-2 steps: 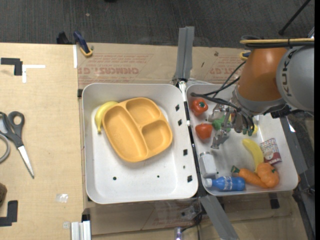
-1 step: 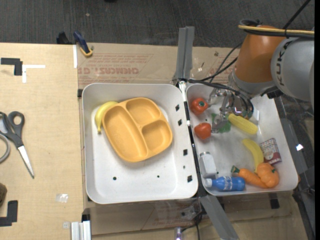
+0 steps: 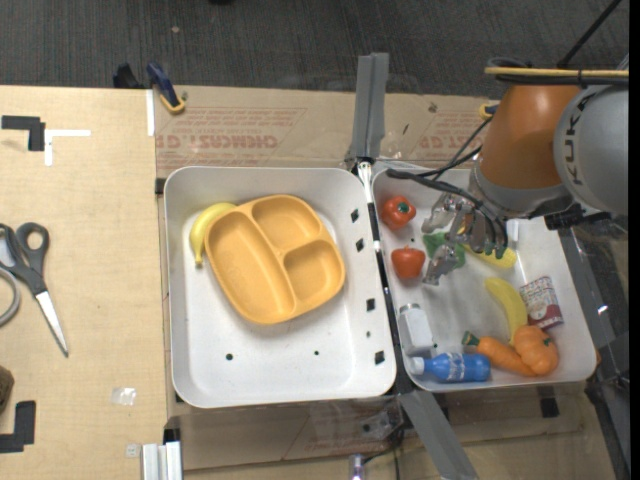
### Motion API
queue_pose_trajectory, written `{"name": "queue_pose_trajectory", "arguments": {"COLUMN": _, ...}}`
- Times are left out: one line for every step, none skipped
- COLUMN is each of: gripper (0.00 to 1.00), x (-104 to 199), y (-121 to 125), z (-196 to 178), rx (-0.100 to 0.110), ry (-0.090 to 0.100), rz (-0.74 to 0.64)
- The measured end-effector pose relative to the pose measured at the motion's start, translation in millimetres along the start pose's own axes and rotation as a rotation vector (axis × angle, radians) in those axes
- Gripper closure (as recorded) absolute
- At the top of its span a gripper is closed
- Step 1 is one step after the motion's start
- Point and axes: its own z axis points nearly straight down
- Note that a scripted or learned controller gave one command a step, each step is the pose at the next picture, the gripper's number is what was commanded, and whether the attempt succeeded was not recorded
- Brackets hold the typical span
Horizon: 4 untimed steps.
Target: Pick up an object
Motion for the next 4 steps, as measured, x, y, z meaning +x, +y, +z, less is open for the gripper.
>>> {"name": "queue_pose_trajectory", "arguments": {"gripper": 0.00, "x": -28, "y": 16, "z": -1, "rx": 0.000, "ry": -0.004, "rz": 0.123}}
{"name": "queue_pose_trajectory", "arguments": {"gripper": 0.00, "x": -1, "y": -11, "z": 0, "rx": 0.001, "ry": 0.000, "rz": 0.125}}
{"name": "queue_pose_trajectory", "arguments": {"gripper": 0.00, "x": -23, "y": 16, "z": 0, "rx": 0.000, "ry": -0.002, "rz": 0.251}}
{"name": "queue_pose_trajectory", "arguments": {"gripper": 0.00, "x": 32, "y": 3, "z": 1, "rx": 0.001, "ry": 0.002, "rz": 0.408}}
